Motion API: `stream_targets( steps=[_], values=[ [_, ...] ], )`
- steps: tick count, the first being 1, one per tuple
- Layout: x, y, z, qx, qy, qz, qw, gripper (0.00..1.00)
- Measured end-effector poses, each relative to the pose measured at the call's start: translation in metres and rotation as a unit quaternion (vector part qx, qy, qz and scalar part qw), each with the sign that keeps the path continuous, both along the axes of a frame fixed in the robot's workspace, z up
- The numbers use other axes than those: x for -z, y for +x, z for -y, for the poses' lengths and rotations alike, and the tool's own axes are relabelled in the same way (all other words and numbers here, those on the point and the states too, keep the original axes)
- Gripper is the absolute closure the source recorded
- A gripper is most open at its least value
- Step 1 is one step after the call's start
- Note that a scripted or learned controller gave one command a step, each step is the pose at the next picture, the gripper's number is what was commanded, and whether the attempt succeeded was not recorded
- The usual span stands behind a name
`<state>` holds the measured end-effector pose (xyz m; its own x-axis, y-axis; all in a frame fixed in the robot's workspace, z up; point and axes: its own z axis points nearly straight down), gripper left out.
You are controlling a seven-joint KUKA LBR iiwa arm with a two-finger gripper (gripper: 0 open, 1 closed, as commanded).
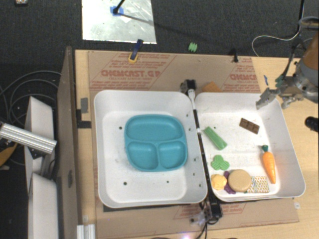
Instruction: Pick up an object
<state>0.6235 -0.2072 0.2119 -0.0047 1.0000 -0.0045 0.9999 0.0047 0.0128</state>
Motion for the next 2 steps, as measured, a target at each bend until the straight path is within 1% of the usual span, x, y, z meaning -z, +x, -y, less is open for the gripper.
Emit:
stream_targets(
  steps=[1, 2],
  values=[
    [0.116, -0.009, -0.001, 0.002, 0.0025, -0.007, 1.0, 0.0],
    [0.017, -0.024, 0.0, 0.002, 0.0013, -0.003, 1.0, 0.0]
  ],
)
